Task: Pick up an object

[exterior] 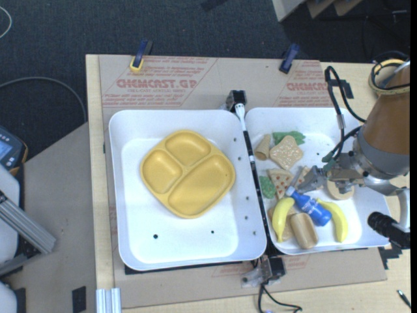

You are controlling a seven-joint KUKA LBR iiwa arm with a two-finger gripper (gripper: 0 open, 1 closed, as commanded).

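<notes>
The right bin (326,119) holds several toy foods. Among them are a square cracker (285,153), a green leaf (289,137), a tan round piece (262,147) and a triangular cracker (279,179). Nearer the front lie a yellow banana (281,218), a second banana (339,221), a brown bun (303,231) and a blue bottle (312,209) with a white cap. My gripper (308,180) reaches in from the right, low over the bin's middle. It sits just above the bottle's cap end and beside the triangular cracker. A tan piece (339,189) shows partly under the wrist.
The left bin (130,207) carries a yellow divided plate (187,173). A black bar (246,155) runs between the bins. The arm's orange band (392,119) and cables (337,103) hang over the right bin's right side. Two clamps (139,56) (289,59) hold the board's far edge.
</notes>
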